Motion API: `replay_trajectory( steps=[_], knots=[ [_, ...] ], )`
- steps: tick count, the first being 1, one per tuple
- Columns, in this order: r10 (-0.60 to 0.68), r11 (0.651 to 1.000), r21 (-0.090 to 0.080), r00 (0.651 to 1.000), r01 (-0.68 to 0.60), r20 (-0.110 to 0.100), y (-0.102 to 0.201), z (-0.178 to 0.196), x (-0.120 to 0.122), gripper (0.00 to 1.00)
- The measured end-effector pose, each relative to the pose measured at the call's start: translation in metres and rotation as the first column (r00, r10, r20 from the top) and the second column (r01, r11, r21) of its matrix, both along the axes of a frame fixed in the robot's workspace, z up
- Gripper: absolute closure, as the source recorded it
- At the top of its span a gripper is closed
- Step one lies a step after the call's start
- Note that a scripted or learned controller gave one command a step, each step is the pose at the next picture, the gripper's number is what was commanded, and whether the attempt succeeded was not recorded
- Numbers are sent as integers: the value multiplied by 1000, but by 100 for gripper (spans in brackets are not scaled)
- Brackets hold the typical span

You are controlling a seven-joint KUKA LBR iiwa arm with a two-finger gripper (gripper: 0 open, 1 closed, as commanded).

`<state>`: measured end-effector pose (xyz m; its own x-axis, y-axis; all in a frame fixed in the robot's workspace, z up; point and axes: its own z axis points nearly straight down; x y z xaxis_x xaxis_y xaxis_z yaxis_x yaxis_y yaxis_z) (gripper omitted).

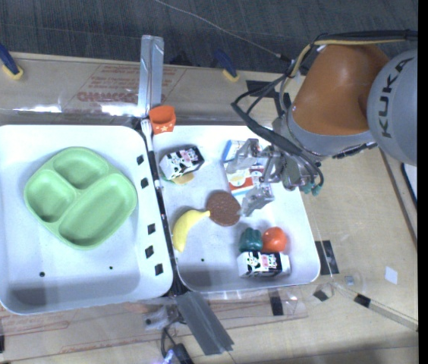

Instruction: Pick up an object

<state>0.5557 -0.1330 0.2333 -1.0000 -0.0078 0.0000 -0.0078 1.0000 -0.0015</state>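
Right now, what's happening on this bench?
A grey robot arm reaches in over the right bin, its gripper low among toy items: a brown cookie, a banana, a tomato and two cow-print cartons. Nothing is visibly gripped. The left bin holds a green divided plate.

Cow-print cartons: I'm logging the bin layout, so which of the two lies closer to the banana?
The cow-print carton near the orange block, just above the banana; the other carton sits beside the tomato.

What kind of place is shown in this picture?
Probably a robotics lab's grasping test bench: a KUKA arm reaches over two white bins, and toy food such as a banana lies in the right bin.
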Motion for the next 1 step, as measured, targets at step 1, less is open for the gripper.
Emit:
replay_trajectory(
  steps=[1],
  knots=[
    [-127,992,1,992,127,9,-22,-137,36,0]
  ],
)
